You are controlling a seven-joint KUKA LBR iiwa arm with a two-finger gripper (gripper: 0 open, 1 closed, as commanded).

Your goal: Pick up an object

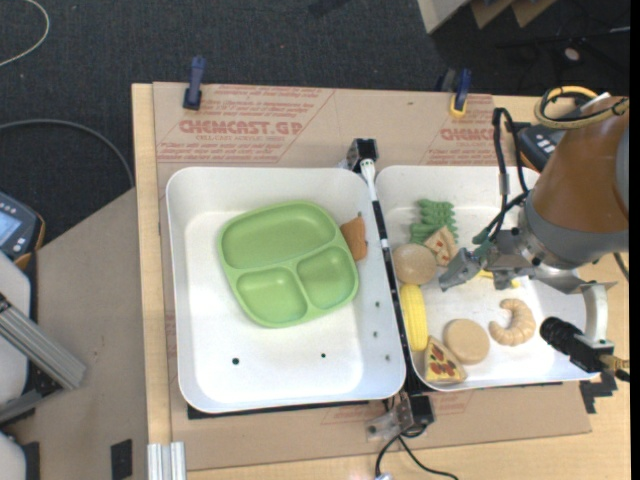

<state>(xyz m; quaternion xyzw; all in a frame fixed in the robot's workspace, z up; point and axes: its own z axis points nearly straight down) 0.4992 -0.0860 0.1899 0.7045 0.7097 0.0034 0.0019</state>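
Note:
My gripper point(456, 268) hangs low over the middle of the right bin point(470, 183), its fingers open with nothing between them. Its tips are just right of a beige round bun point(414, 265) and below a pizza slice point(437, 242). A green leafy toy point(434, 213) lies further back. Along the bin's left wall lies a yellow corn cob point(413, 314). Near the front are a second pizza slice point(444, 362), a tan round biscuit point(466, 340) and a croissant point(515, 322). A yellow piece point(499, 277) is partly hidden under the wrist.
The left bin point(190, 298) holds a green divided plate point(288, 263) and a small orange-brown piece point(353, 238) by its right wall. A black divider bar point(378, 230) runs between the bins. The arm's orange band point(590, 178) overhangs the right bin's right side.

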